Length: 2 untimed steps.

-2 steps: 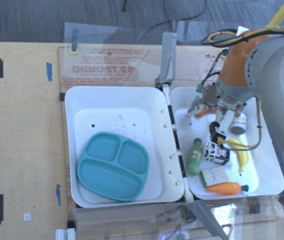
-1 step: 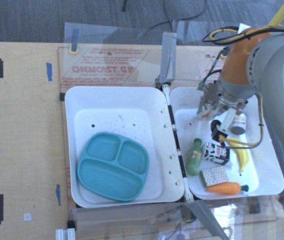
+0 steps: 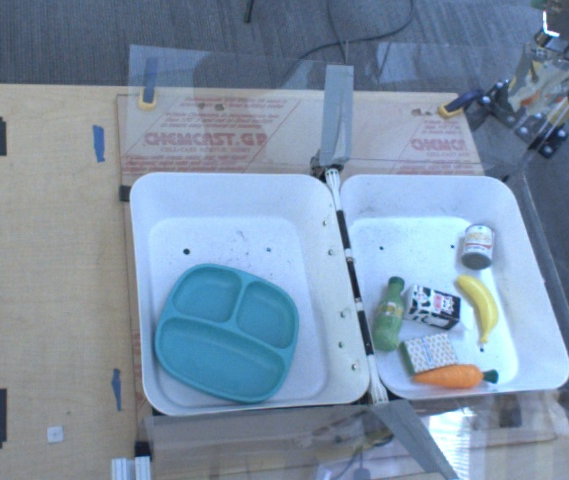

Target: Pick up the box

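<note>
On the left we see the pale wooden tabletop (image 3: 44, 268), flat and matt, with black square marks and short strips of blue tape (image 3: 98, 143). A sheet of printed cardboard (image 3: 224, 133) lies behind the bins under a clear film, pinned by a clamp (image 3: 147, 96) at its left corner.

The left bin (image 3: 154, 208) is shallow white plastic with rounded corners and a speckled floor. A teal plate (image 3: 226, 331) with 3 compartments and soft rounded edges lies flat in its front half. We find bare floor behind it and along its right side.

Across the seam where the 2 rims meet, the right bin (image 3: 524, 218) holds 6 things, crowded toward its front. A green bottle (image 3: 388, 314) lies near the left wall. The box (image 3: 433, 307), a small black-and-white carton with square edges, lies just right of the bottle, near the bin's middle. Just in front of it sits a patterned packet (image 3: 429, 352), with an orange carrot (image 3: 451, 376) against the front wall. Right of the box a curved yellow banana (image 3: 480, 306) lies lengthwise, and a small can (image 3: 477, 246) stands behind it. The back half of this bin is open floor.

At the upper right, well away from the box, the tool (image 3: 558, 30) hangs beyond the bin; we cannot tell how far open it is, and we see nothing in it.
</note>
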Tool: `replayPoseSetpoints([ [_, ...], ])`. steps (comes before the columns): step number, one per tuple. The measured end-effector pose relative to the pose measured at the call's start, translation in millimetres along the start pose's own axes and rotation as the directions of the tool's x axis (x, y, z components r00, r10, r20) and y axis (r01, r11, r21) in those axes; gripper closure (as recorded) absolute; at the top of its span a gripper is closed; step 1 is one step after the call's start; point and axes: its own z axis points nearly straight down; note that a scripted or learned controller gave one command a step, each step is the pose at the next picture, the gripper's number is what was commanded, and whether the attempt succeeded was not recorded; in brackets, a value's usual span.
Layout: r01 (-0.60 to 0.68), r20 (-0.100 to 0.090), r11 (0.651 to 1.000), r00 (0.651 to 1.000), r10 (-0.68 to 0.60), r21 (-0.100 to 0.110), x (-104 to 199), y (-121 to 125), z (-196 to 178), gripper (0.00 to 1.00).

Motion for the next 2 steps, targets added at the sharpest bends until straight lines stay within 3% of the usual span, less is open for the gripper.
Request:
replayPoseSetpoints([
  [1, -0.017, 0.0, 1.0, 1.0, 0.017, 0.004, -1, 7, 24, 1.0],
  [2, -0.148, 0.0, 0.989, 0.989, 0.148, 0.002, -86, -19, 127, 1.0],
])
